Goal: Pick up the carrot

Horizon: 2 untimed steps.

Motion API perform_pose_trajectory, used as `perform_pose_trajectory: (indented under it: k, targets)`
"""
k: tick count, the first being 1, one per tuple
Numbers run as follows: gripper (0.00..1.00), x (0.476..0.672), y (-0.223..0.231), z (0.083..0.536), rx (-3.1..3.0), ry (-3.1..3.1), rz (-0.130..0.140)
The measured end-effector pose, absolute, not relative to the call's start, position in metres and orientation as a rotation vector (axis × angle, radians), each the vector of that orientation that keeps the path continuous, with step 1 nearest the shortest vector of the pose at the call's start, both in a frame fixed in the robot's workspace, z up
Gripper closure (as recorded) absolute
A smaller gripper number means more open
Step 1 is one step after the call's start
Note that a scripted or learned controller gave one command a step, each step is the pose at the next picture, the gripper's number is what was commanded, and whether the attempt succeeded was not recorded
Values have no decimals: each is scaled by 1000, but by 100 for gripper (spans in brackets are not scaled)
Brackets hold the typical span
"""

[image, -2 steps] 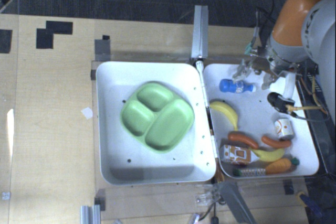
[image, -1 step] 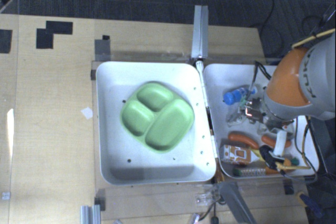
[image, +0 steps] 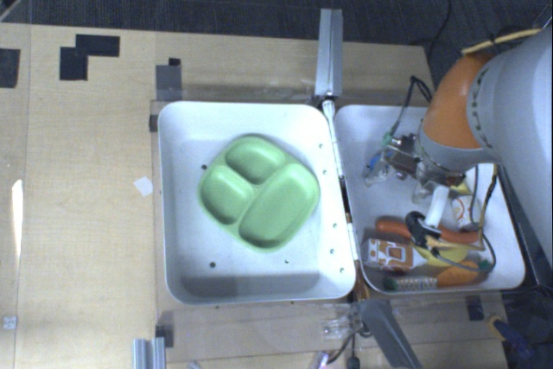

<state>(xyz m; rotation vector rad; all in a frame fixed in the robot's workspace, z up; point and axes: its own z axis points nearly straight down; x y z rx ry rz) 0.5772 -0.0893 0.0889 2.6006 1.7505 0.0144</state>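
on the pale wooden worktop (image: 86, 212) two shallow white bins sit side by side, their inner walls touching along a thin metal rail. the left bin (image: 186, 272) holds a light green divided plate (image: 259, 191), three compartments, lying flat near the middle and turned a little askew. the right bin (image: 354, 143) is the busy one. from the right the grey arm (image: 518, 112) reaches in over it, the orange band (image: 454, 104) showing just above the wrist, with loose wires and a small metal fitting hanging off the side nearest the rail. the pincer (image: 432, 216) points down into the near half of that bin, right above the heap of things there; a white finger (image: 437, 205) and a dark curved piece beside it are visible, but from where i stand i cannot tell whether it is apart or together, and i see nothing between its tips. the carrot (image: 399, 227) lies as an orange strip in the near part of the right bin, just to the left of the pincer and close to it, partly covered at its right end. just below it lies a printed packet (image: 389, 255) with orange and white on it, and a yellow thing (image: 449, 251) sits to the right of that. another orange piece (image: 458, 276) rests against the bin's near wall. black tape marks (image: 86, 54) sit on the far left of the worktop, well apart from the bins.
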Motion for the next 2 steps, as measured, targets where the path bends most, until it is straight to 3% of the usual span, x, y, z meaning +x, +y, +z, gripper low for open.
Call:
perform_pose_trajectory:
  k: [1, 2]
  targets:
    - [0, 630, -39, 194, 2511, 1882, 7]
    - [0, 648, -116, 307, 2481, 1918, 7]
